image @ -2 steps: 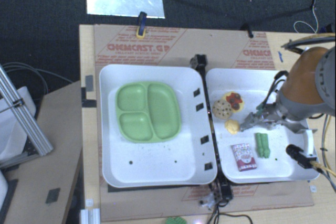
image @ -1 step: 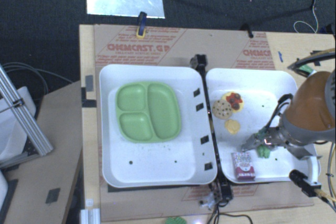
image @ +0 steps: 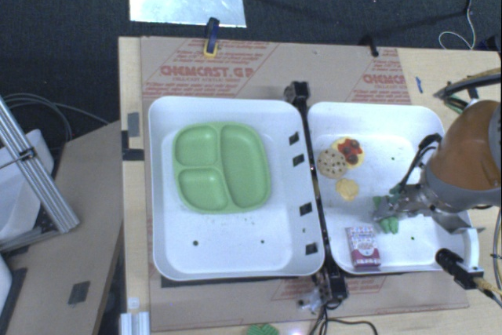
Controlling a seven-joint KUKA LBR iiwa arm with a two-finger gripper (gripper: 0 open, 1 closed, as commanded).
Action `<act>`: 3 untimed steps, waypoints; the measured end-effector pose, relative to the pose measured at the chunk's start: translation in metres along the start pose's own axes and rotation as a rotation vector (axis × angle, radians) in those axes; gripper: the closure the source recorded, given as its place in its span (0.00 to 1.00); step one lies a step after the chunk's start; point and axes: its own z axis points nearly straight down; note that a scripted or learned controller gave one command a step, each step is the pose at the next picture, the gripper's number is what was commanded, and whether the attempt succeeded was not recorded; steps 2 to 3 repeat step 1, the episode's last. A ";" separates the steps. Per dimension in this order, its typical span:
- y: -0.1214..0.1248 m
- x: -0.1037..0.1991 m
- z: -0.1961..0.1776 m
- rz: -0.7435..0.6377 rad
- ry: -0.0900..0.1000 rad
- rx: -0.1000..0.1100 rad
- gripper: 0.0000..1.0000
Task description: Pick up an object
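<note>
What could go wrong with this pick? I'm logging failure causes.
The tool sits low over the small green object, near the right bin's front wall, so it may nudge the object instead of gripping it. The red-and-white box lies close by and could get bumped or snagged.

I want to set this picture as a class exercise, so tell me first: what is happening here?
A grey robot arm reaches into the right bin, its hand low over a small green object. Whether it grips it is unclear. A cookie, a red and yellow piece, a yellow piece and a small box lie nearby. The left bin holds a green divided tray.
</note>
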 end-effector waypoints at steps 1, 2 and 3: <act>0.001 0.076 -0.094 -0.011 0.004 -0.004 1.00; 0.001 0.076 -0.094 -0.011 0.004 -0.004 1.00; 0.001 0.076 -0.094 -0.011 0.004 -0.004 1.00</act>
